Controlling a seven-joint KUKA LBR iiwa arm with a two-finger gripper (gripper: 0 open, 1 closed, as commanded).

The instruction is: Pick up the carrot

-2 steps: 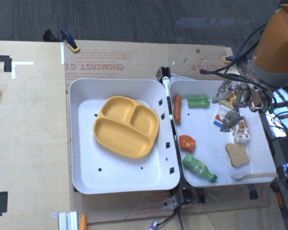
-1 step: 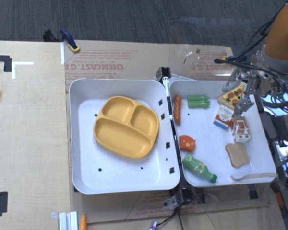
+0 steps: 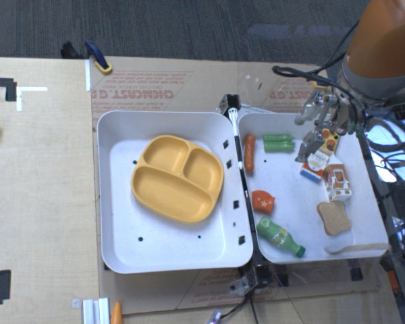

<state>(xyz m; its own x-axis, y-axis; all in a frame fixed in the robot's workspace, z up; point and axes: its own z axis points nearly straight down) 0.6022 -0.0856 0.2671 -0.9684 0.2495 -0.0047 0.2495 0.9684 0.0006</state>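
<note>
Slim orange plastic carrot [image 3: 249, 153] lying at nine o'clock in right white bin [image 3: 364, 238]. Tool [image 3: 315, 140] hovering at one o'clock, grip state impossible to tell.

We see two bins, the left bin [image 3: 108, 201] and the right bin [image 3: 293, 211], in smooth, slightly glossy white plastic. The divided yellow plate [image 3: 178, 178] looks like matt plastic. The carrot [image 3: 249, 153], the green bottle [image 3: 280, 237] and the bread slice [image 3: 333, 218] read as smooth toy plastic. Under the bins lies printed brown cardboard [image 3: 142, 90]; the bench [image 3: 37, 194] looks like pale wood. The arm's orange band [image 3: 385, 29] is glossy, the gripper [image 3: 317, 130] dull metal.
</note>
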